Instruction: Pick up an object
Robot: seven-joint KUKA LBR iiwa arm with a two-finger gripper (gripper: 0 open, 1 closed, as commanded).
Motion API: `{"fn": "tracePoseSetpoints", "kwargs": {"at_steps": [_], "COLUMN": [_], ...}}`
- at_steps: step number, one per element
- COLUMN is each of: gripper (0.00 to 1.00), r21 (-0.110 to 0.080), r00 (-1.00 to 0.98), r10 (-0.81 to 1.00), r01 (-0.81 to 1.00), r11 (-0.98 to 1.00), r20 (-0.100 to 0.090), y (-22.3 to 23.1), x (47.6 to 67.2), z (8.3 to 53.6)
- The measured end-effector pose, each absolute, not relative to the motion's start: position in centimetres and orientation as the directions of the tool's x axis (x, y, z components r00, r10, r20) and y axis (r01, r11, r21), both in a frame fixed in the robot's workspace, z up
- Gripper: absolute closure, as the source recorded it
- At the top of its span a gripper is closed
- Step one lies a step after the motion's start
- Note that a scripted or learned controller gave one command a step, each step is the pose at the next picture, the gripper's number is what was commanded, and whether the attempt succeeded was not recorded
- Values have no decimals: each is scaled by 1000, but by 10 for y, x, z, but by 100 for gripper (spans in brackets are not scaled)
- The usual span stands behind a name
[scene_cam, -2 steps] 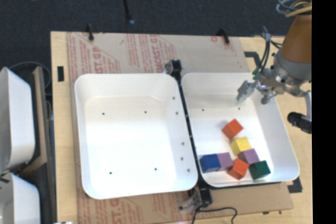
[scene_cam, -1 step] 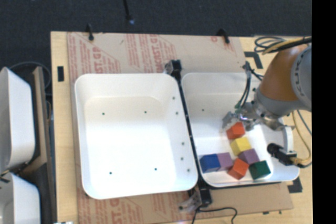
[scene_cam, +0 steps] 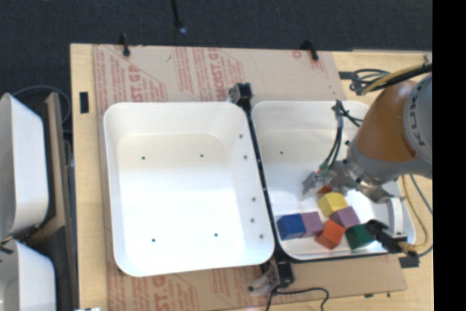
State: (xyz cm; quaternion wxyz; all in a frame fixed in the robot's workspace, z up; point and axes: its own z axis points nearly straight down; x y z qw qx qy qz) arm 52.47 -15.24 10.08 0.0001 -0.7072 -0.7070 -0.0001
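Note:
Several small blocks lie in the near part of the right bin (scene_cam: 291, 129): a blue one (scene_cam: 290, 226), a pale purple one (scene_cam: 312, 222), a yellow one (scene_cam: 333, 202), a mauve one (scene_cam: 346, 217), an orange one (scene_cam: 330, 234) and a green one (scene_cam: 358, 236). My gripper (scene_cam: 320, 183) hangs low in the right bin, just up and left of the yellow block. Its grey fingers point down-left toward the bin floor. The orange-banded wrist (scene_cam: 386, 131) looms above it and hides the bin's right side.
The left bin (scene_cam: 182, 186) sits beside the right one, parted by a black bar (scene_cam: 256, 164). Cables run along the bench's right edge (scene_cam: 368, 80). A white container (scene_cam: 22, 164) stands off the bench at far left.

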Motion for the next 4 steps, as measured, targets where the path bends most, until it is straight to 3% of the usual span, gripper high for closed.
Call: {"fn": "tracePoseSetpoints", "kwargs": {"at_steps": [1, 2, 3, 4], "gripper": [0, 0, 100, 100], "r21": [1, 1, 2, 9], "r00": [0, 1, 2, -7], "r10": [1000, 1000, 1000, 1000], "r01": [1000, 1000, 1000, 1000], "r11": [0, -1, -2, 7], "r20": [0, 0, 0, 2], "y": [-146, -145, -146, -57], "x": [548, 558, 558, 540], "z": [101, 101, 111, 205]}}
